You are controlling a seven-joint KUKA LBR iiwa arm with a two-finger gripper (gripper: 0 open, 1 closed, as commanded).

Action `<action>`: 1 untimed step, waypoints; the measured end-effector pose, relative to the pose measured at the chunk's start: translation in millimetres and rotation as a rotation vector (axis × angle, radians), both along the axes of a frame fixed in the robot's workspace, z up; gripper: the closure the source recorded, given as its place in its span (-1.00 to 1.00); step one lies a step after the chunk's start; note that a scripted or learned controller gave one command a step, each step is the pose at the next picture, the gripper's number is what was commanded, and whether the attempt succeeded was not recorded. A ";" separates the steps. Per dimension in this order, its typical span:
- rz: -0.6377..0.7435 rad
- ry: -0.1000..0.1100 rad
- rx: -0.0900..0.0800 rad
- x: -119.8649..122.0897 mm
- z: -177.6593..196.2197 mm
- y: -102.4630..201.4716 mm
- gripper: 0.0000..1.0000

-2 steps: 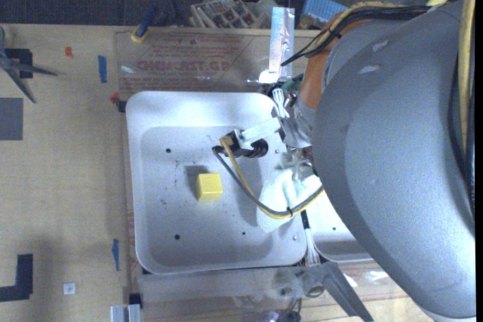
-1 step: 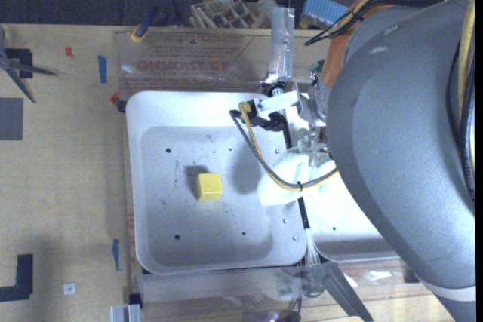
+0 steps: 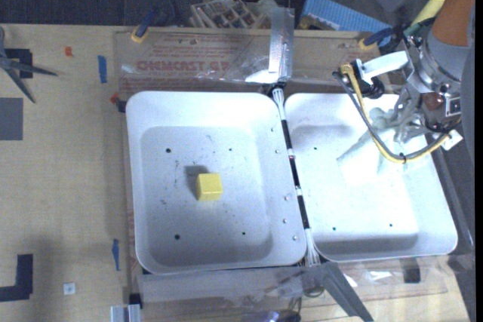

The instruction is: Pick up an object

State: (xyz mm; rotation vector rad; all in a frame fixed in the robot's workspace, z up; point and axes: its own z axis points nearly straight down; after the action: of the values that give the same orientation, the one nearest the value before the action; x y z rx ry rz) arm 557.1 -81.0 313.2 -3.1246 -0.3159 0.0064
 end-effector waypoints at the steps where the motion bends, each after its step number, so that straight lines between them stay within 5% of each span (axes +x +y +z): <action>1: 0.001 0.003 0.002 -36.3 -19.7 8.6 1.00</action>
State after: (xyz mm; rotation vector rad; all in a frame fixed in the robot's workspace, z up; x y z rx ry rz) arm 520.8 -72.4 293.4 -3.1227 -0.3176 0.0100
